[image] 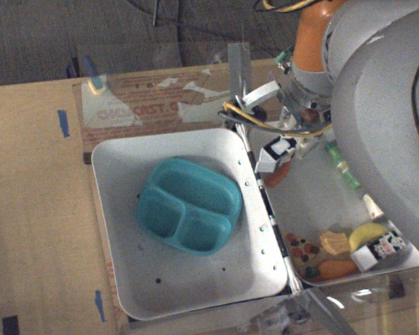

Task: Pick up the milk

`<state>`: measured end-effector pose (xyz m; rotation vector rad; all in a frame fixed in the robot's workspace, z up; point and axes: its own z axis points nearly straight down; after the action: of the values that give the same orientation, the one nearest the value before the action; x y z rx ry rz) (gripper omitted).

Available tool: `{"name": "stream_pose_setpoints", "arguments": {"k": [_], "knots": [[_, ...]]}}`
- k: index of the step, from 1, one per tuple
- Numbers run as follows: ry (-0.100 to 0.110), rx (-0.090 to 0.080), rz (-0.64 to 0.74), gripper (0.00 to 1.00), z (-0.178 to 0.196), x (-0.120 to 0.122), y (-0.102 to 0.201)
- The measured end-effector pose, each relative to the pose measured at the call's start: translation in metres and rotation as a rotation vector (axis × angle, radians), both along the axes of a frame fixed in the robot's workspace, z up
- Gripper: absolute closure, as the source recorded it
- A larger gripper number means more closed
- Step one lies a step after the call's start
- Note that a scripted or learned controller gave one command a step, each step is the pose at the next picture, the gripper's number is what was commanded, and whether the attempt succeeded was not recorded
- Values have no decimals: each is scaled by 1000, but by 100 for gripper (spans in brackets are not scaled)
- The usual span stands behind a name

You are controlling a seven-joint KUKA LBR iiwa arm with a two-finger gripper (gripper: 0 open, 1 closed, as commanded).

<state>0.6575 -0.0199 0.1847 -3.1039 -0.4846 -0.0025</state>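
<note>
Here the pincer (281,149) sits low in the right bin (312,188), its spread unclear; the milk (379,248) lies well below it

text: none readable | cardboard sheet (152,102) behind the left bin: faint reddish print, too washed out to read | milk carton (379,249) in the right bin: black-and-white pattern, no legible lettering
</note>
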Motion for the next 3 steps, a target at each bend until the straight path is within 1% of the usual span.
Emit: {"name": "stream_pose_setpoints", "arguments": {"k": [1,2,3], "knots": [[6,1,-75,100,32,-31,-70],[2,-1,296,100,65,-18,-101],[2,-2,299,100,75,-18,-99]]}}
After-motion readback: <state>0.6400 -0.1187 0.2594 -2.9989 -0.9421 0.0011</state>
